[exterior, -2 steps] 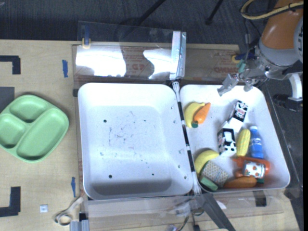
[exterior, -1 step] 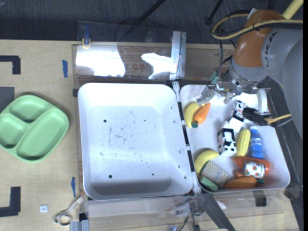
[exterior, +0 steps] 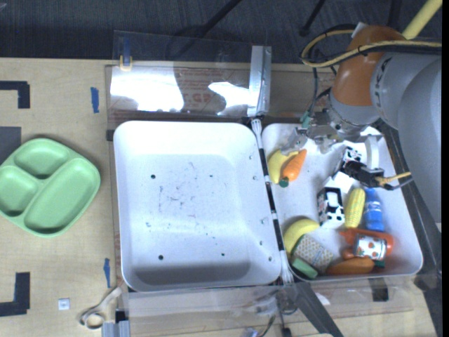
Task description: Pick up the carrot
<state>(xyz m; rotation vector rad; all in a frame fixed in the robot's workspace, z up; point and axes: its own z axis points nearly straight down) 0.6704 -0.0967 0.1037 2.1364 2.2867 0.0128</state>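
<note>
Carrot [exterior: 293,166] is what you want, but read the bench from the left first: a green divided plate [exterior: 48,186] sits on the wood, then the left bin [exterior: 189,202], then the right bin [exterior: 414,251] crowded with toys. You find the carrot at that bin's upper left, near the dividing wall, leaning on a yellow banana [exterior: 278,162]. Its long axis runs on a slant, green top low and to the left, orange tip up and to the right. Further right lie a black-and-white cow [exterior: 331,206], a corn cob [exterior: 356,207], and a blue bottle [exterior: 374,213]. The gripper [exterior: 319,133] hangs just up and to the right of the carrot's tip, at the arm's wrist; you cannot tell how the claw is set. I judge you must come down and left, squaring across that slanted axis.
</note>
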